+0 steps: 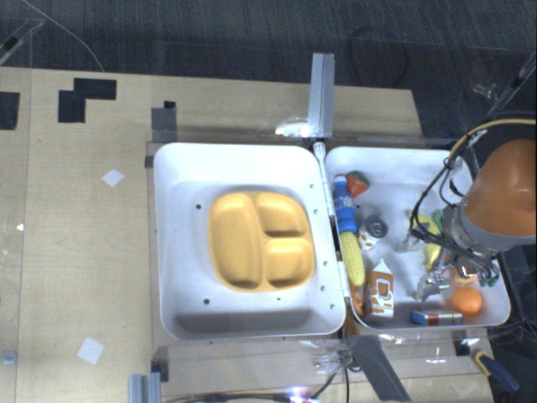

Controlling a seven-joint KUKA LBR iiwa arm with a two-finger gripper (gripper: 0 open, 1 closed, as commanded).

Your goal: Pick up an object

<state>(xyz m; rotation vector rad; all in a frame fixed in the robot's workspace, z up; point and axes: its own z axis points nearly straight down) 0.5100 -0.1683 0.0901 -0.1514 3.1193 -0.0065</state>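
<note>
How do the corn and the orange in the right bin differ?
The corn is long and yellow; the orange is round and orange. The corn lies lengthwise along the bin's left wall; the orange sits near the front right corner, close beside the gripper. Both rest on the right bin floor.

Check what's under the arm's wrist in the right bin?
The arm's wrist hangs over the right bin. An orange ball and something yellow show beside it; anything directly beneath is covered.

Even, bright overhead light; soft shadows inside the white bins (168, 225); slightly soft focus.
</note>
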